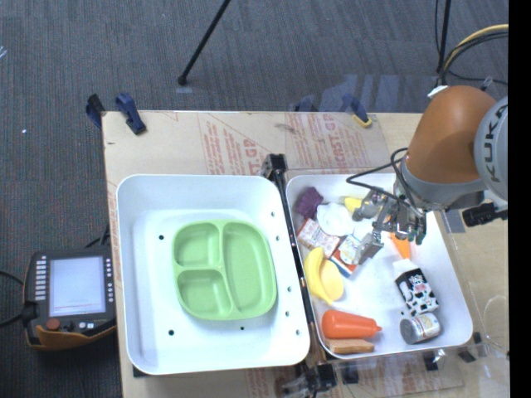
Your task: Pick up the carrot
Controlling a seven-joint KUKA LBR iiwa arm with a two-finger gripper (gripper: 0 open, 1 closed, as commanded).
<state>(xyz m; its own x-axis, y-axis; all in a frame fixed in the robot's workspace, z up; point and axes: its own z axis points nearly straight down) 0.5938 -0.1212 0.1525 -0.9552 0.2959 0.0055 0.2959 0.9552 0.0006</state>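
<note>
The carrot (pixel 349 324) is an orange, stubby toy lying on its side near the front of the right bin (pixel 459 293). My gripper (pixel 388 223) hangs over the middle of that bin, well behind the carrot and a little to its right, above a small printed packet (pixel 358 252). Nothing can be made out in its grasp. The grey wrist with its orange band (pixel 448 135) covers the bin's back right corner.
Around the carrot lie a tan bun (pixel 353 347), a yellow banana (pixel 320 274), a black-and-white bottle (pixel 414 289) and a silver can (pixel 419 328). Farther back sit a purple item (pixel 309 199) and a white disc (pixel 334 218). The left bin (pixel 137 222) holds a green divided plate (pixel 224 269).
</note>
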